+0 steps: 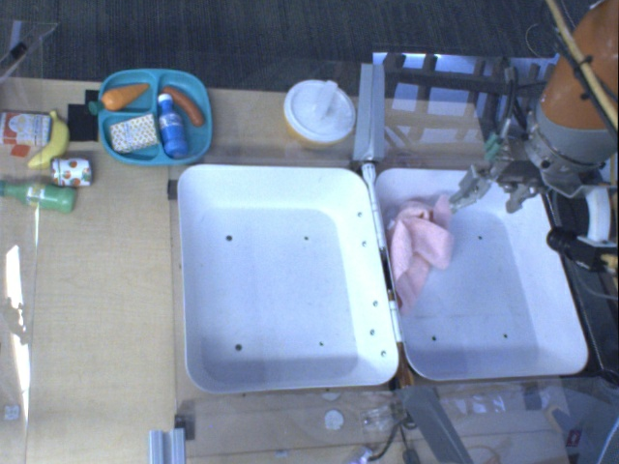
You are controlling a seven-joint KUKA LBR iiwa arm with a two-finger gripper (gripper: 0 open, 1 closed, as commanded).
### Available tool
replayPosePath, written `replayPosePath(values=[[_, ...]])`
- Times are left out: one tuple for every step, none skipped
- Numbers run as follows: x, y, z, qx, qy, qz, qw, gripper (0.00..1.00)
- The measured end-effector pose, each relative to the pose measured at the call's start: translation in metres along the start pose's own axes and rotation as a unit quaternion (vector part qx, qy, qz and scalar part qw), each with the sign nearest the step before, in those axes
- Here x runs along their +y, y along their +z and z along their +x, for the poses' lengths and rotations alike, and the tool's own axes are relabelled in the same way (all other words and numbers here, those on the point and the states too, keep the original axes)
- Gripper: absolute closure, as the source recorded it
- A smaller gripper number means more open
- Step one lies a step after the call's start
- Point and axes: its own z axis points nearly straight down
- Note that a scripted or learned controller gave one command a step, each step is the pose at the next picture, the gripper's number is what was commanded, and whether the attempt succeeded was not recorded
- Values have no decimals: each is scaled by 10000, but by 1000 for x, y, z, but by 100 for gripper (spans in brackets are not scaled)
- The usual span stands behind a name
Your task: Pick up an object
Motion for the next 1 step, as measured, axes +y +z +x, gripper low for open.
replayPosePath(values=[[8, 165, -7, 2, 373, 13, 9993, 0]])
